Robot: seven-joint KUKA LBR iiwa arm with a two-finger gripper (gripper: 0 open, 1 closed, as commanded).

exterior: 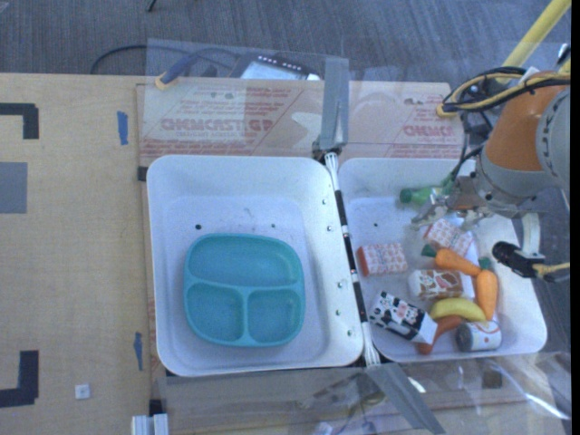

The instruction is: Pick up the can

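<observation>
The can [478, 336] lies on its side in the front right corner of the right bin [376, 178], with its grey end facing left and a white and red label. The grey arm with its orange band [517, 139] reaches in from the right. My gripper [439, 210] hangs low over the back middle of that bin, far behind the can. It is just above a red and white packet [450, 236] and next to a small green toy [416, 194]. I see nothing held in it.
The right bin also holds two carrots [456, 262] [488, 293], a banana [458, 309], a red and white box [382, 258], a black and white carton [399, 315] and another packet [439, 284]. A teal divided plate [243, 288] lies in the left bin [181, 198].
</observation>
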